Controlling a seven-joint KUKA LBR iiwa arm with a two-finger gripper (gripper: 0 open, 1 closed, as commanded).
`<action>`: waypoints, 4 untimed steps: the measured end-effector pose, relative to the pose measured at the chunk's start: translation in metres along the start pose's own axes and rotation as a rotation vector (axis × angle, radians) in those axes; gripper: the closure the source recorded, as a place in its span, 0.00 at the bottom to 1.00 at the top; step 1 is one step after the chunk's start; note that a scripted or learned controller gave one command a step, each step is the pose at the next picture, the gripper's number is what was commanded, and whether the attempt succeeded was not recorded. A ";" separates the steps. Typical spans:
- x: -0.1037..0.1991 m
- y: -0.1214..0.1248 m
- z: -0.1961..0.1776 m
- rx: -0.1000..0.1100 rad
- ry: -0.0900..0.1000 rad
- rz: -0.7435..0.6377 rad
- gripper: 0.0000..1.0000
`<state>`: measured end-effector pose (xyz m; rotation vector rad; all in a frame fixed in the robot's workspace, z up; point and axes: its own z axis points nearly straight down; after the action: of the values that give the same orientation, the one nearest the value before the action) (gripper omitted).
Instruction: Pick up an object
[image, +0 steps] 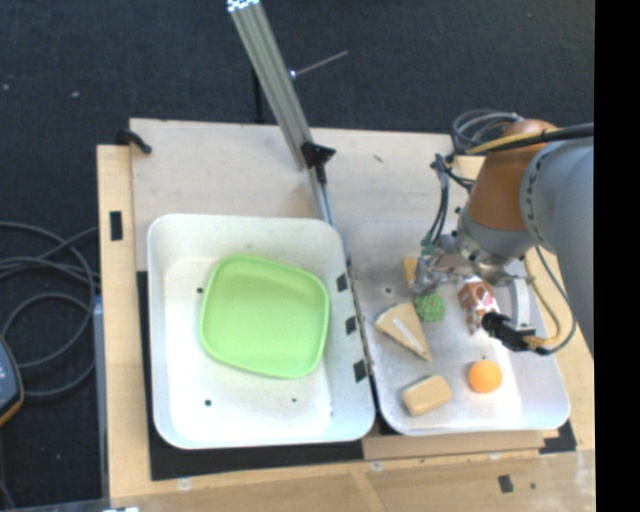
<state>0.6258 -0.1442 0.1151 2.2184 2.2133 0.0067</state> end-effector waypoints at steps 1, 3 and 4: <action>0.003 0.009 -0.048 0.004 0.002 -0.002 1.00; 0.057 0.004 -0.097 0.008 0.003 -0.005 1.00; 0.103 -0.006 -0.112 0.007 0.004 -0.006 1.00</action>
<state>0.6190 -0.0407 0.2265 2.2172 2.2247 0.0034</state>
